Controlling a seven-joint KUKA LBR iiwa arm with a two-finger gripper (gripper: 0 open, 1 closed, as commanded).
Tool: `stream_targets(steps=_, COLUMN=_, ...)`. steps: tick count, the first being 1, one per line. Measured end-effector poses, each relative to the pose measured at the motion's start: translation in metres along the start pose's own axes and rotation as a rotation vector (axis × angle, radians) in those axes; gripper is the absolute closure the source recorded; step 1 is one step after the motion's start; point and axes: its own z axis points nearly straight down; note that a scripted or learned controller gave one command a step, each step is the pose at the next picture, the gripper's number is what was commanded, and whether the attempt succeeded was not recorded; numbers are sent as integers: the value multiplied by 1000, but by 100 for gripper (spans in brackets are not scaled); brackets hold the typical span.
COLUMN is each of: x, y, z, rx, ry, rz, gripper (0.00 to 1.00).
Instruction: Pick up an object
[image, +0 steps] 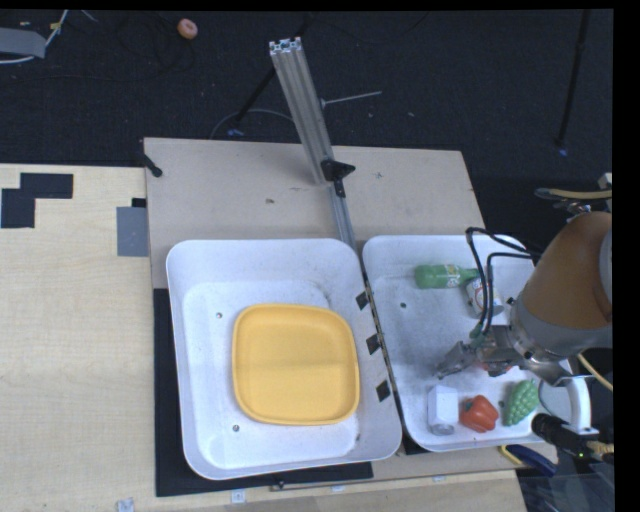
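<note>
Overhead camera view, slanted, of a bench holding two shallow white bins side by side. One is the left bin (190, 300), which holds a single yellow square plate (296, 363) lying flat near its middle. The other is the right bin (400, 320), which holds four small objects. A green bottle-shaped item (443, 275) lies on its side near the far wall. Three more sit close together along the near wall: a small white block (442, 409), a red pepper-like toy (481, 413) touching or just beside it, and a green bumpy toy (520, 401) to the right of that.

One grey arm with an orange band (570, 280) reaches in from the right, over the right bin. Its gripper (462, 358) hangs low inside that bin, pointing left, just above the near-wall cluster and apart from the green bottle shape. Nothing is seen between its fingers; whether they are spread or closed cannot be told, as the tips are dark and small here.

Judging by position, the arm is low because it is trying for one of the three clustered objects, most likely the white block or the red toy directly below it. None is lifted yet. An aluminium rail (305, 110) rises behind the bins.
</note>
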Motion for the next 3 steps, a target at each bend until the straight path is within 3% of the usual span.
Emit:
stream_targets(steps=1, x=0, y=0, z=40, rx=-6, ry=-1, rz=0, gripper=0)
stream_targets(steps=2, x=-1, y=1, z=29, rx=-8, ry=-1, rz=2, gripper=100)
stream_targets(steps=3, x=-2, y=-3, z=-14, rx=-9, ry=-2, rz=1, gripper=100)
